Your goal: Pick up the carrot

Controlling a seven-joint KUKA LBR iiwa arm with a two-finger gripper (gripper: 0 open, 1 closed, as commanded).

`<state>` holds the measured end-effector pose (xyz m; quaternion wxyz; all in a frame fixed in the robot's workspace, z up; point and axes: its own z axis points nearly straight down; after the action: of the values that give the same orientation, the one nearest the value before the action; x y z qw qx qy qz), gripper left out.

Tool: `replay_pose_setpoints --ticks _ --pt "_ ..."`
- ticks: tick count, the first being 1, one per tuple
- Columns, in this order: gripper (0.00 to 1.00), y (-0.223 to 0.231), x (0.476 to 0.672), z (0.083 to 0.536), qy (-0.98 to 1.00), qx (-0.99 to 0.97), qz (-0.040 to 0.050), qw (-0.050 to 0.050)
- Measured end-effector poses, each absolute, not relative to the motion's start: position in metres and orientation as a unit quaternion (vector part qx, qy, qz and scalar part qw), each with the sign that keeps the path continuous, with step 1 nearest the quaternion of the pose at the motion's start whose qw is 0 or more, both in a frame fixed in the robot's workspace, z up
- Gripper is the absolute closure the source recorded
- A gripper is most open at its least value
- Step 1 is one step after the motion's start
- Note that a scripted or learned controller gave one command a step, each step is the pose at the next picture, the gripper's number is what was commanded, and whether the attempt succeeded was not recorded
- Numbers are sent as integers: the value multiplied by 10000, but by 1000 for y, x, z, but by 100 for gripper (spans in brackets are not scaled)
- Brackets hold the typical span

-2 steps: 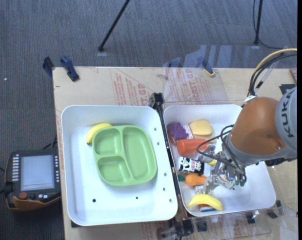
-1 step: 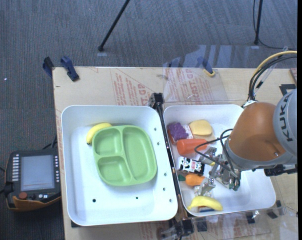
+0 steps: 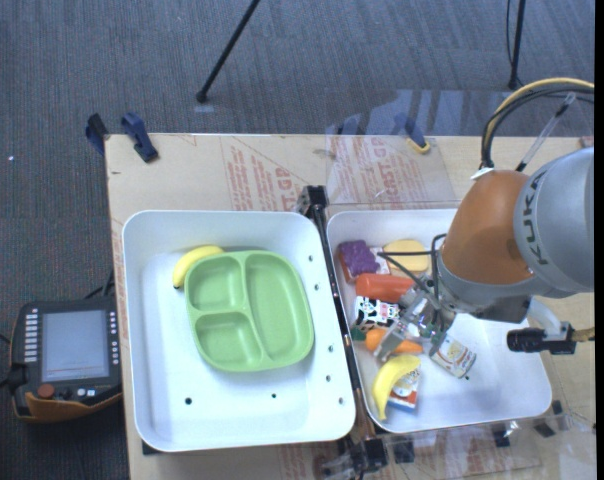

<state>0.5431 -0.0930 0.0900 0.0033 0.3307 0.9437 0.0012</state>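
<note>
The carrot (image 3: 384, 286), an orange stick, lies in the right bin (image 3: 502, 404) at the centre right of the frame, between a purple item (image 3: 358, 258) above and a black-and-white carton (image 3: 375, 313) below. The hand (image 3: 419, 333) hangs just below and right of it, over a small orange piece (image 3: 394, 344); whether it is spread or pinching cannot be told. In the left bin (image 3: 162, 408) sit a green divided plate (image 3: 250, 309) and a banana (image 3: 194, 262).
</note>
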Motion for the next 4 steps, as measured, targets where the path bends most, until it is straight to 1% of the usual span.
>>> replay_pose_setpoints --ticks 1,2,3,4 --pt "0 -81 512 88 8749 4844 -2 9" --pt "0 -96 515 86 8039 5948 -10 -20" --pt "100 -95 515 95 8055 5925 -16 -28" --pt "100 -22 525 189 7545 6562 9 23"
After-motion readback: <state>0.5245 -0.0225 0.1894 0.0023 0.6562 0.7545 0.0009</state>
